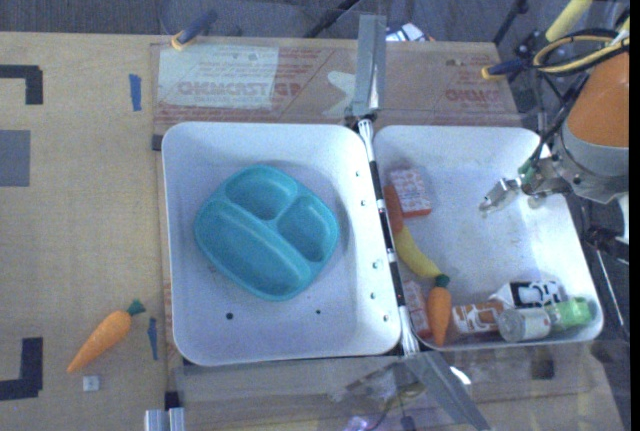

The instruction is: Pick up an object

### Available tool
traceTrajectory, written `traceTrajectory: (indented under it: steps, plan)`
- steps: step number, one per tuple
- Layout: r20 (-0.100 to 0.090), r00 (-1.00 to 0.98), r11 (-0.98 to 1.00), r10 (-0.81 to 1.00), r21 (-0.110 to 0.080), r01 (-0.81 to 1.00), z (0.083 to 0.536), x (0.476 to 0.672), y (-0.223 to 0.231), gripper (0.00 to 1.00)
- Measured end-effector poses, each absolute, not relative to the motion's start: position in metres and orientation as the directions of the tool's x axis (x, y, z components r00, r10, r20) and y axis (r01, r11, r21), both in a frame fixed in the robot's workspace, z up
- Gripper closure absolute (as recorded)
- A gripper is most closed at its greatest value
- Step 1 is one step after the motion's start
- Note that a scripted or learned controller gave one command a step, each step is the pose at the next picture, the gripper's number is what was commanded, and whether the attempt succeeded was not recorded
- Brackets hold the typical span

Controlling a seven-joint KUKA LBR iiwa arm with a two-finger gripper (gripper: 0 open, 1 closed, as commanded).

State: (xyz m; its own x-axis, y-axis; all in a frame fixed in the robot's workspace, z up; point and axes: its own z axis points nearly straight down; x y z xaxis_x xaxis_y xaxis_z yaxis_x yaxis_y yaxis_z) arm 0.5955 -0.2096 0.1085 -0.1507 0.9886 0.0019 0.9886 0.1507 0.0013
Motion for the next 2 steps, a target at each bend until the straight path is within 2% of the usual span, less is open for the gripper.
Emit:
traceTrajectory:
  steps: [1, 2]
  plan:
    - [-0.003, -0.193, 0.193, 0.981, 0.004, 0.981, 0.174, 0.668, -0.223, 0.0]
    - [-0.001, -0.309, 0.309, 0.951, 0.002, 0.951, 0.118, 0.629, -0.195, 0.0]
